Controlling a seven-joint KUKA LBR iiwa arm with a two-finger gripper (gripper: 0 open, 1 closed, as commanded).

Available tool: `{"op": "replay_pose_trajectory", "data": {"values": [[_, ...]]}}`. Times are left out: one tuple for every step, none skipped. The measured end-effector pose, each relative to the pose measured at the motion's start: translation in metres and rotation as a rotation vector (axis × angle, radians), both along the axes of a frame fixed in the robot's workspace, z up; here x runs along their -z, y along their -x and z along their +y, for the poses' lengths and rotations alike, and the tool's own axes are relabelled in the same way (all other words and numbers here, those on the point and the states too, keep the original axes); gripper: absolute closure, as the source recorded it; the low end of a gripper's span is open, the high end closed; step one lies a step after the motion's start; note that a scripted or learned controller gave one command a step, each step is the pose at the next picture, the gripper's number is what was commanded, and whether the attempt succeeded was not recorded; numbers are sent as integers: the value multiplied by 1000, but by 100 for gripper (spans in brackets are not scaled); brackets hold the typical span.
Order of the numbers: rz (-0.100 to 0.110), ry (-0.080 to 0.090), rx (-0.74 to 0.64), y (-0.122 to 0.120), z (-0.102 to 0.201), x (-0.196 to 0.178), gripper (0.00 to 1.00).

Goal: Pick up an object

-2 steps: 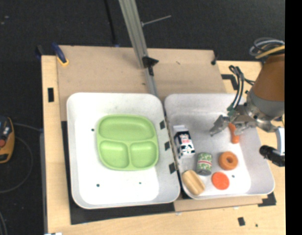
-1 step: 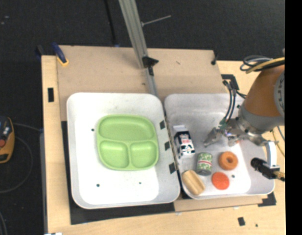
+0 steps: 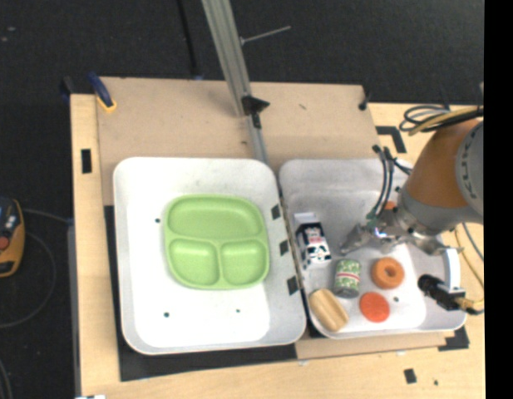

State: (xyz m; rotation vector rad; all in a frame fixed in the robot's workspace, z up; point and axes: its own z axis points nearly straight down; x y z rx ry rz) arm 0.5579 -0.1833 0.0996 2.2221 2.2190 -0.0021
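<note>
The end effector (image 3: 368,238) hangs low over the middle of the right bin (image 3: 331,181), just above the green can (image 3: 347,277) and the orange ring (image 3: 388,273). How far its fingers stand apart cannot be told; the metal parts blur together, and nothing shows between them. Along the bin's front edge lie a tan bread roll (image 3: 328,308) and a red disc (image 3: 374,307); a small black-and-white carton (image 3: 313,243) sits by its left wall. The left bin (image 3: 140,189) holds a green divided plate (image 3: 215,241). The arm's wrist is cut off at the right.
</note>
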Motion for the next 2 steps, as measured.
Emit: {"op": "replay_pose_trajectory", "data": {"values": [[-6,1,3,-2,-1,-13,100],[-9,2,-4,-4,-4,-78,100]]}}
